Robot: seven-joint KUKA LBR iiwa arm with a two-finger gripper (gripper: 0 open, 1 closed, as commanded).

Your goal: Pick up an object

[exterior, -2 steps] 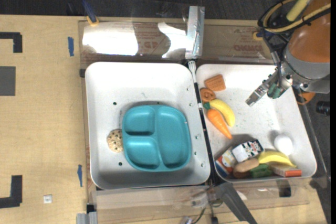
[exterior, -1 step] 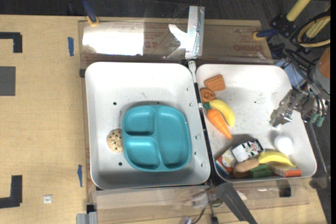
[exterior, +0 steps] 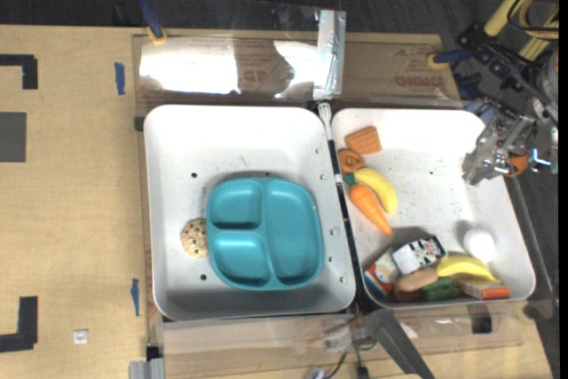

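The right bin holds toy foods. A tan cracker and a small orange piece lie at its far left, with a banana and a carrot just below them. A white egg, a second banana, a black-and-white packet and a brown bread roll crowd the near right corner. My gripper hangs over the bin's right side, above bare floor and apart from every item. Nothing shows in its grasp.
The left bin holds a teal divided plate with a cookie beside its left edge. A clear shiny panel stands behind the bins. Cables and arm hardware crowd the upper right.
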